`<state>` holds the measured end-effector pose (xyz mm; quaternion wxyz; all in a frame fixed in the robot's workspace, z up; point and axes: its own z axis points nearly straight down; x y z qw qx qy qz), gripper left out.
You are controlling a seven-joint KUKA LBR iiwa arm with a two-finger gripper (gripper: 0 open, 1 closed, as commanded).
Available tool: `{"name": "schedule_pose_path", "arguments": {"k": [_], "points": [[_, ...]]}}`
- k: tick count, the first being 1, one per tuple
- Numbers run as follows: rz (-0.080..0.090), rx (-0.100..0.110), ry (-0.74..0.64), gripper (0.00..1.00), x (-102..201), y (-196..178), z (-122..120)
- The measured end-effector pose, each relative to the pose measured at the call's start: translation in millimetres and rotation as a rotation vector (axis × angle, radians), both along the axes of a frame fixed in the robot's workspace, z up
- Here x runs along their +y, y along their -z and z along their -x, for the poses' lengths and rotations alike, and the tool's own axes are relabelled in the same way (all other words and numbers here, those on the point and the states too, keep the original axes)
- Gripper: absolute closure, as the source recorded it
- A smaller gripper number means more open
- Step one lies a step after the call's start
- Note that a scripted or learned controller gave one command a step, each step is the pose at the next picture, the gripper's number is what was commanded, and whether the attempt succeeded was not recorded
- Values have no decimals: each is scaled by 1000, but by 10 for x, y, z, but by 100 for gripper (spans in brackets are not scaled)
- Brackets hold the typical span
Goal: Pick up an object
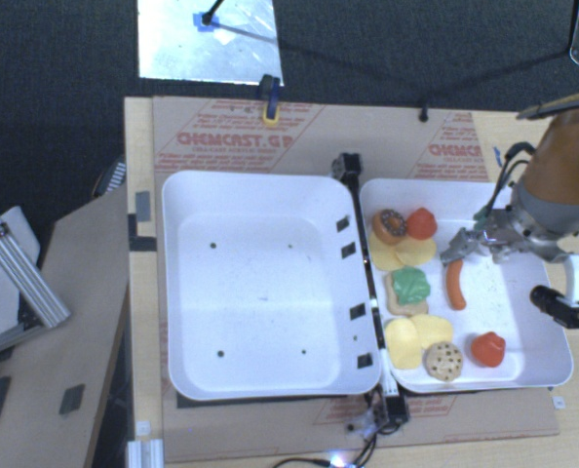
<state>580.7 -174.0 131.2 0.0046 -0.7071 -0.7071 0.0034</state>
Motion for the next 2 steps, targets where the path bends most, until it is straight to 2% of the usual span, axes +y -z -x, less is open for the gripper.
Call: {"name": "schedule_pose_path", "arguments": {"k": [1,2], "points": [[4,-20,-3,0,342,453,73],[4,-25,-3,100,325,316,53]]}}
